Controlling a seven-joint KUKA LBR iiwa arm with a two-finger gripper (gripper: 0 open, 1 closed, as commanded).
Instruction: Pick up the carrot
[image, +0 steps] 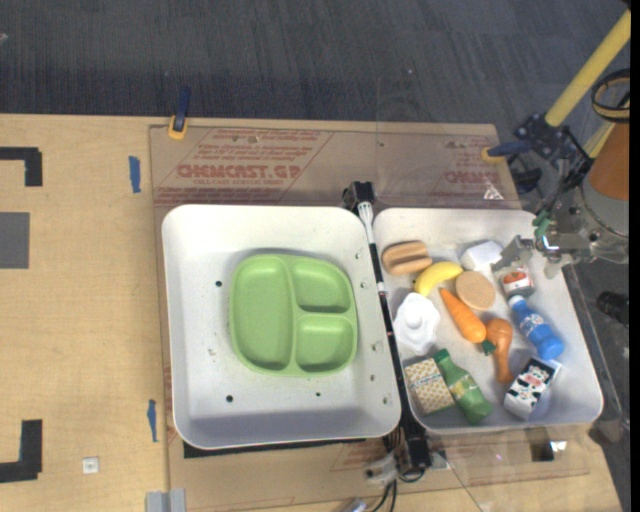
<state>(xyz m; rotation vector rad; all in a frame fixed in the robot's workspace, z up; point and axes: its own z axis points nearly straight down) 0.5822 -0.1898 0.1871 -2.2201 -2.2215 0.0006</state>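
We see the gripper (527, 252) up at the right bin's (585, 400) far right corner, above the rim, and we cannot tell how it is set. The carrot (464, 313) lies mid-bin, tilted, touching a tan disc (476, 291) at its upper end. A banana (437, 276) and hot dog (406, 257) sit toward the far left corner. A blue bottle (535, 330) lies along the right edge. The left bin (190, 330) carries a green plate (294, 313).
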